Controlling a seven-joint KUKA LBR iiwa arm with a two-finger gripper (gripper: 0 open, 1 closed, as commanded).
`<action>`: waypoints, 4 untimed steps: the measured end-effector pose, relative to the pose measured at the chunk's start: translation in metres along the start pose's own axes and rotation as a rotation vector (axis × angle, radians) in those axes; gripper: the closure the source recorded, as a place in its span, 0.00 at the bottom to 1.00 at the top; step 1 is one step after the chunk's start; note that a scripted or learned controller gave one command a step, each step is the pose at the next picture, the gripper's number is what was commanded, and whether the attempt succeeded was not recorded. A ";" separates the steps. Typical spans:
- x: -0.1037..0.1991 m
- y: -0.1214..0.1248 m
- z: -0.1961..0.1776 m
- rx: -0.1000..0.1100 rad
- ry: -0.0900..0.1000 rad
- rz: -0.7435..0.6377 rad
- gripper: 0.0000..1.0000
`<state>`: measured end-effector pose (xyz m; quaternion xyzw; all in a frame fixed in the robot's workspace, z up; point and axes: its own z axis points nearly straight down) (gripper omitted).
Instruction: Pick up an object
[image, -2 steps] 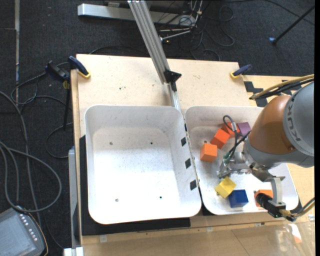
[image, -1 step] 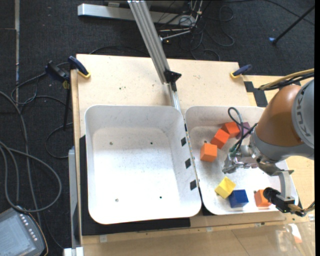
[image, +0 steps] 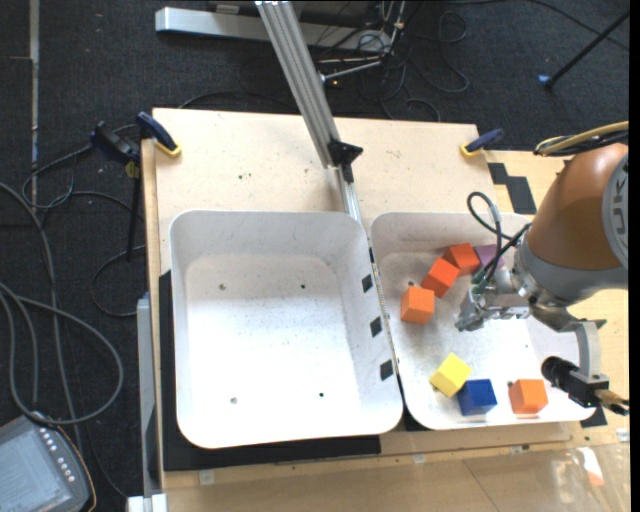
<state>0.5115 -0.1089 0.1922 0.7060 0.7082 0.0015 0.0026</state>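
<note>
The right bin (image: 420, 412) holds several small blocks. Three orange blocks lie at its back: one (image: 418, 304) nearest the middle, one (image: 443, 274) behind it, one (image: 463, 257) farther back. A purple block (image: 487, 256) peeks out beside the arm's cables. Near the front edge lie a yellow block (image: 451, 375), a blue block (image: 477, 396) and another orange block (image: 527, 396). My gripper (image: 474, 314) hangs low over the bin's middle, right of the nearest orange block and apart from it. I see nothing held in it.
The left bin (image: 185, 300) sits alongside, sharing the middle rims with black tabs (image: 378, 325). A slanted metal pole (image: 305, 80) rises from behind the bins. Blue-and-yellow clamps (image: 158, 133) grip the board's back corners. The arm's bulk (image: 585, 230) covers the right bin's right side.
</note>
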 end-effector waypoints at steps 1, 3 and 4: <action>0.004 0.000 -0.044 0.000 0.000 -0.001 1.00; 0.105 -0.007 -0.030 0.007 0.003 -0.004 1.00; 0.160 -0.012 -0.044 0.004 0.004 -0.006 1.00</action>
